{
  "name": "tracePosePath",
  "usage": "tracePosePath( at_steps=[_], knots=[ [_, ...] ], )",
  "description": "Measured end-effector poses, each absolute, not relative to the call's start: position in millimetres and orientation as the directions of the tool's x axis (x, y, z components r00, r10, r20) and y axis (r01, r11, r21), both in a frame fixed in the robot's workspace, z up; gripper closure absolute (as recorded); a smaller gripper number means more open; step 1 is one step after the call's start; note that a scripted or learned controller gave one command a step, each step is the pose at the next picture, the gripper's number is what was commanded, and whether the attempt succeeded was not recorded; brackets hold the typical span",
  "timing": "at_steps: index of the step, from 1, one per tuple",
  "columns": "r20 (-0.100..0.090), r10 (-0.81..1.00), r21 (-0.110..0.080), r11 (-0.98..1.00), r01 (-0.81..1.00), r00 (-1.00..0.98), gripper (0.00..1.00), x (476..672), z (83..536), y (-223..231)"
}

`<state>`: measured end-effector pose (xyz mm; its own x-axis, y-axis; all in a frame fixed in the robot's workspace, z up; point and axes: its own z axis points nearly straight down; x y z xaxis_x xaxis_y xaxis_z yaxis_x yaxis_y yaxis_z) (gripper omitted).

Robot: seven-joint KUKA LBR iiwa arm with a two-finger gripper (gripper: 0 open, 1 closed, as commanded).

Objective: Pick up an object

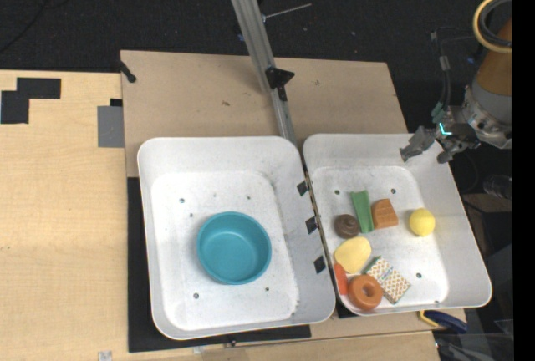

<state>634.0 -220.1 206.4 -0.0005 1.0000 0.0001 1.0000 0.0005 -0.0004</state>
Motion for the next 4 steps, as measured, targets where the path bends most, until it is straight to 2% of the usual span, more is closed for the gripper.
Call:
tracePosePath(
  at_steps=[1, 2, 3, 4],
  knots=[
    [0.0, 1.0, 0.0, 0.0, 1.0, 0.0, 0.0, 634.0, 206, -220],
    [0.001, 1.0, -0.004, 0.001, 1.0, -0.001, 0.0, 631.2, 164, -219],
    [0.002, 1.0, -0.006, 0.001, 1.0, -0.001, 0.0, 629.9, 100, -217],
    [0.0, 1.0, -0.001, 0.001, 1.0, -0.001, 0.0, 629.9, 91, -217]
  ],
)
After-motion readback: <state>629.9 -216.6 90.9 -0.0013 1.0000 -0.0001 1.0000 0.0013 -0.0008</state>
